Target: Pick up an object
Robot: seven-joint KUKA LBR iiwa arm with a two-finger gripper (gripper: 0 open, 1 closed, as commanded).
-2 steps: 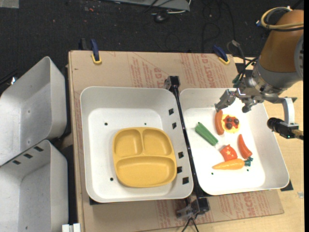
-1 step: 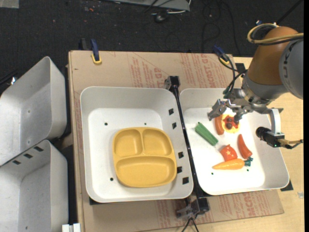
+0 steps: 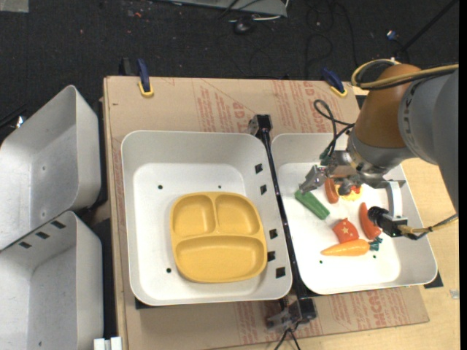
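Likely target: a small red piece (image 3: 332,191), oblong, glossy like a plastic toy, partly hidden under the tool. Lies just right of the green stick (image 3: 312,204), close to it but seemingly not touching. Sits directly below the gripper (image 3: 330,175), which hangs above and right of the green stick. Cannot tell whether the claw is apart, together or clamped on anything; too dark and cluttered there to judge.

To do this step well: come straight down on the red piece, keep the closing line across its narrow width, and stay clear of the green stick so that it is not nudged or caught as well. Watch also the small yellow piece (image 3: 353,191), further right of the green stick and just beyond the red one. Lift only after a firm close; smooth, rounded toys like these probably slip easily.

Further out, below and right of the green stick: a red strawberry-like toy (image 3: 346,230), a red chili (image 3: 367,219) beside it, and an orange carrot (image 3: 346,249) lowest. All within the right bin (image 3: 350,286). Well left of the green stick, past the divider: the left bin (image 3: 139,195) with a yellow sectioned plate (image 3: 217,237).
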